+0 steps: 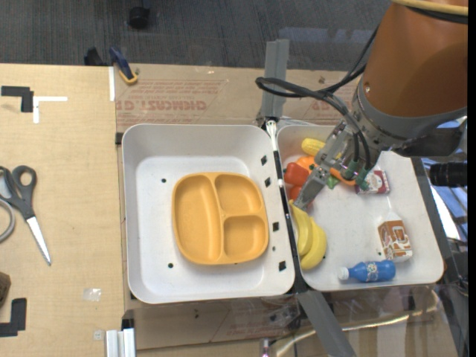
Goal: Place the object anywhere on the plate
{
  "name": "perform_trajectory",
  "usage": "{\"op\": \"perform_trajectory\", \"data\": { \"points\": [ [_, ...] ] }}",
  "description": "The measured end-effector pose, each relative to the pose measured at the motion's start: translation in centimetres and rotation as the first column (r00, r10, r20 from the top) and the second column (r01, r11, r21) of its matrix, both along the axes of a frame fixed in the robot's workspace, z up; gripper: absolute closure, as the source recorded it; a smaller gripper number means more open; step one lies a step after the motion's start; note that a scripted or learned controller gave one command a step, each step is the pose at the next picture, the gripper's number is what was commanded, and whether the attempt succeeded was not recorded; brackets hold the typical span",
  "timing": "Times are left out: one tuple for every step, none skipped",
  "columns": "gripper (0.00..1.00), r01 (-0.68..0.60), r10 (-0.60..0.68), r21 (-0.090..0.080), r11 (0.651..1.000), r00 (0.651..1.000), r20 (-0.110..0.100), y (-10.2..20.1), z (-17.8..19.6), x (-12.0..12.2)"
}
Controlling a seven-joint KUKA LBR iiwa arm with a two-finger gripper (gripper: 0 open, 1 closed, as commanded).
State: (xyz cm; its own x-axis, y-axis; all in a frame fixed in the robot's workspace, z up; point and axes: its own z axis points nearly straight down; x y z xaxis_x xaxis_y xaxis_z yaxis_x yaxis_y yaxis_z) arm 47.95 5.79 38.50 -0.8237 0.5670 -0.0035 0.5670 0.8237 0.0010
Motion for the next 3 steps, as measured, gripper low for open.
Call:
{"op": "perform_trajectory", "data": {
  "points": [
    [0.0,0.315,-0.315,0.0,0.949,0.949,-0.002,5.0,4.8,-0.1],
    [0.0,0.574,-0.574,-0.002,0.819,0.819,-0.004,1.3,-0.8,-0.1],
    [0.0,0.689,-0.689,-0.002,0.725,0.725,-0.004,1.6,-4.0,-0.1]
  ]
}}
